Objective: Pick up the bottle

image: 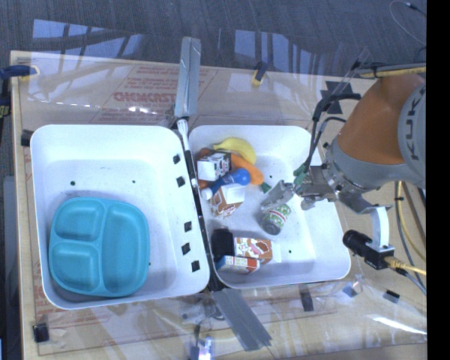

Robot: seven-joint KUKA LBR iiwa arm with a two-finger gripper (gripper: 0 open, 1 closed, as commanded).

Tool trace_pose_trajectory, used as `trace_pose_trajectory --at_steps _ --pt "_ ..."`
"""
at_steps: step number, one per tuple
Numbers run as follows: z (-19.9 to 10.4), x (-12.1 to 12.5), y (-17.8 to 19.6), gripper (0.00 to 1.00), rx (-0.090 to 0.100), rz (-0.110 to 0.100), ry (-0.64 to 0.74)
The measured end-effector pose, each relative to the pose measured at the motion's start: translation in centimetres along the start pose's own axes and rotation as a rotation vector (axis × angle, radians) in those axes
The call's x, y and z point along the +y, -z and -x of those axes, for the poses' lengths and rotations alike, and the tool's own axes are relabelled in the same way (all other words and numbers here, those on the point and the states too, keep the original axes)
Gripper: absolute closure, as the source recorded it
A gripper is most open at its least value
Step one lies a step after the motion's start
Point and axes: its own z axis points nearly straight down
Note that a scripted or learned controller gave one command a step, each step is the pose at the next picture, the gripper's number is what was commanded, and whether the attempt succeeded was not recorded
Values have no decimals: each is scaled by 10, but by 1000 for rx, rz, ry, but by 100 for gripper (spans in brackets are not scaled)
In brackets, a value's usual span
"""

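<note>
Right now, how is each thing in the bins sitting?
bottle: lying tilted in the right bin, just below the gripper.
teal tray: flat in the left bin.
banana: at the right bin's far side.
small carton: lying near the front.

Arm [382, 137]: grey casing w/ broad orange band above wrist, part of dark lettering on grey at rt edge. Thin black cables loop along wrist. Gripper [281, 193]: grey metal.
</note>
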Motion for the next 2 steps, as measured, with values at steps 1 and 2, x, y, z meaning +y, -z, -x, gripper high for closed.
trace_pose_trajectory --at_steps 1,2 --pt "10 -13 -33 0 0 1 -141" --pt "-70 -12 -120 0 -5 32 -370"
